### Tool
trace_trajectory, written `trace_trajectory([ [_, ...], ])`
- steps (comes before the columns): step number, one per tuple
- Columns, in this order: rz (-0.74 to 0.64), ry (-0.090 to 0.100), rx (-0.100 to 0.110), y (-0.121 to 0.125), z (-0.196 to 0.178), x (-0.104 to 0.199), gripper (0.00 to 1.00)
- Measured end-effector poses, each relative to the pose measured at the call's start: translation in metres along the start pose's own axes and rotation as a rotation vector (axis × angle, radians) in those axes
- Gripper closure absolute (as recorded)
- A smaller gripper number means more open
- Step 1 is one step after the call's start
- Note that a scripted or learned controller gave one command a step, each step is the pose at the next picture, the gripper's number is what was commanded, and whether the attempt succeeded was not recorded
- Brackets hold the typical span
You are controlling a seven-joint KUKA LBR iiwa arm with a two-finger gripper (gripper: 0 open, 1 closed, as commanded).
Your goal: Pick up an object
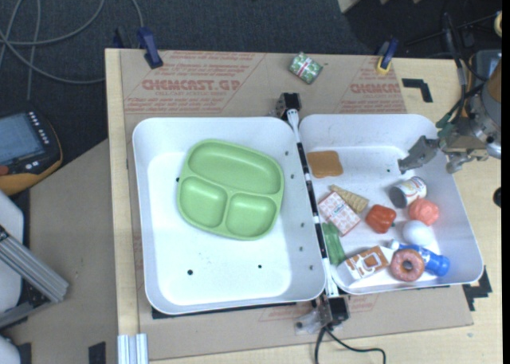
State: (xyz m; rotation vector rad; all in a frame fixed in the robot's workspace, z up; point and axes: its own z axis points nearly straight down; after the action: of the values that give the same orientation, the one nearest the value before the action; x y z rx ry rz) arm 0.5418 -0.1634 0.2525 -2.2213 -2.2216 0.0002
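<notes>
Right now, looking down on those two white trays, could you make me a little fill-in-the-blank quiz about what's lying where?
1. The green divided plate lies in the ____ bin as the camera sees it.
2. The plate has ____ compartments.
3. The pink-frosted doughnut lies in the right bin, near its ____ edge in the picture.
4. The robot's hand hovers over the ____ bin.

Missing words: left; three; lower; right

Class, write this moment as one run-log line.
hand: open, above right white bin, holding nothing | nearest: small white cup | green sectioned plastic plate: left bin | pick: not yet done
</notes>
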Motion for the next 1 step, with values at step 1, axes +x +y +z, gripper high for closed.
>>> trace_trajectory([
  [1, 0.0, 0.001, 0.004, -0.0003, 0.138, 0.0305, 0.0],
])
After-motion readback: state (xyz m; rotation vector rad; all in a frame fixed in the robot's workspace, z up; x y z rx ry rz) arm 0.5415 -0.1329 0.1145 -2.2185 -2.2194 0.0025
